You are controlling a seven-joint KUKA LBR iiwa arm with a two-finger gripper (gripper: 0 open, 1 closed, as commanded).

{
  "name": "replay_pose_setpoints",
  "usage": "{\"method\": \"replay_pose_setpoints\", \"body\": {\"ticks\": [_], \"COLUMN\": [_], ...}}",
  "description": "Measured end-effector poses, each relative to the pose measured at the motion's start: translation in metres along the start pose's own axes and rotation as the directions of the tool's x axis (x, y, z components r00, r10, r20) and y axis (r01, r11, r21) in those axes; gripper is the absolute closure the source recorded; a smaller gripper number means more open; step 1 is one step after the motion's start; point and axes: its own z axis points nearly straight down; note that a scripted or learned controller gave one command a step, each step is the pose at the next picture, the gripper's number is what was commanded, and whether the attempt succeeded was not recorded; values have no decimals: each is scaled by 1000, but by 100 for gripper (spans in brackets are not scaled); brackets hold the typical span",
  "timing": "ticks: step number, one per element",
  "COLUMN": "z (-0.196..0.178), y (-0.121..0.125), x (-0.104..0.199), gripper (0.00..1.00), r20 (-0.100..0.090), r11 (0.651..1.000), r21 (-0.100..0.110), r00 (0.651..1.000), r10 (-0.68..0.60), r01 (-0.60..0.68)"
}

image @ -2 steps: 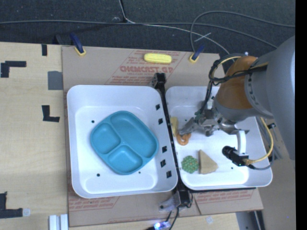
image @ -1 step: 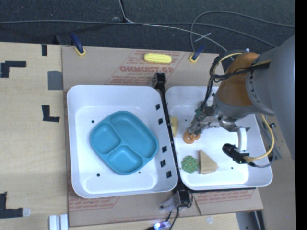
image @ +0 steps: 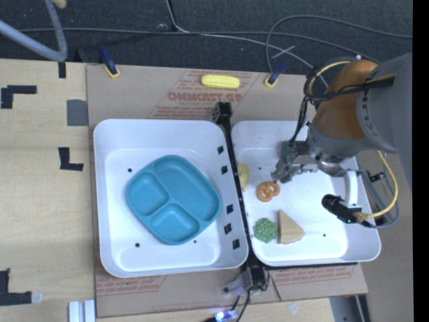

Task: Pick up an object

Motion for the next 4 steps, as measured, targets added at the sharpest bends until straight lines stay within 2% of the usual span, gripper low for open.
{"method": "replay_pose_setpoints", "body": {"ticks": [1,3,4], "z": [-53,-73,-68], "y": [1,-10,-23], "x": [0,121,166], "gripper": [100,100,100], "r20": [0,-2,-1], "r11": [1000,1000,1000], "r21": [-3,2,5], "r00": [1000,1000,1000], "r10": [0,-7,-5], "r01": [0,7,5]}}
